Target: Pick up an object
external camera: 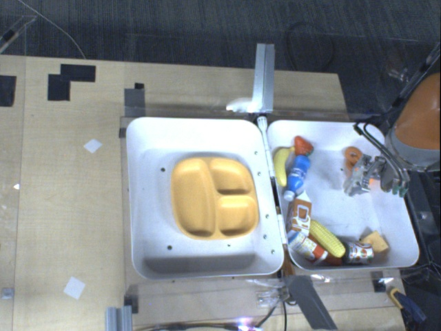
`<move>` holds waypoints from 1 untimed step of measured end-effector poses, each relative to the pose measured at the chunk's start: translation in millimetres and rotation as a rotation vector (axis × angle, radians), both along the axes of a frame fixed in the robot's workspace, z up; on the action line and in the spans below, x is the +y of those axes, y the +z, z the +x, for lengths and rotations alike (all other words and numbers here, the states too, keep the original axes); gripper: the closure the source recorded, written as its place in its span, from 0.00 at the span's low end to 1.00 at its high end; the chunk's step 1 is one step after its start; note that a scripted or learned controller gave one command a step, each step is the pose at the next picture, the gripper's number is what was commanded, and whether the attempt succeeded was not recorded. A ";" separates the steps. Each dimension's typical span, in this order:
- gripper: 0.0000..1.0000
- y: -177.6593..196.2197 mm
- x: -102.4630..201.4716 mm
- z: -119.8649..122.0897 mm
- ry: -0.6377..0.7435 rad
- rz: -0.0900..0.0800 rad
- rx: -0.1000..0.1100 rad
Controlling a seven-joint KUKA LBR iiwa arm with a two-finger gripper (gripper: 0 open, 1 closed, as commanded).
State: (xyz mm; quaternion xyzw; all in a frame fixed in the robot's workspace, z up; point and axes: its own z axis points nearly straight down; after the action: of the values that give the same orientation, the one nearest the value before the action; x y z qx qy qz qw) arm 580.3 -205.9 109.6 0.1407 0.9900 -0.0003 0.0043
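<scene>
My gripper point(357, 180) hangs over the upper right part of the right bin point(331, 133), reaching in from the right. A small orange object point(353, 155) lies just above it in the view; whether they touch is unclear. Along the bin's left wall lie a yellow banana point(280, 165), a blue bottle point(298, 174) and a red-orange piece point(302, 145). Lower down are a brown and white carton point(300, 214), a yellow corn cob point(325, 237), a small can point(360, 253) and a tan block point(375, 241).
The left bin point(148, 157) holds a yellow divided tray point(212, 196). A metal post point(264, 74) stands behind the wall between the bins. Bare white floor lies in the right bin's middle, between the gripper and the corn cob.
</scene>
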 end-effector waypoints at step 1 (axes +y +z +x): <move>0.00 -12.6 27.9 -20.6 -0.235 0.003 0.002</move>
State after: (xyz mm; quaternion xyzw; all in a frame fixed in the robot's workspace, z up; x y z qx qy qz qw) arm 559.6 -178.0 97.0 0.2558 0.9667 0.0007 0.0028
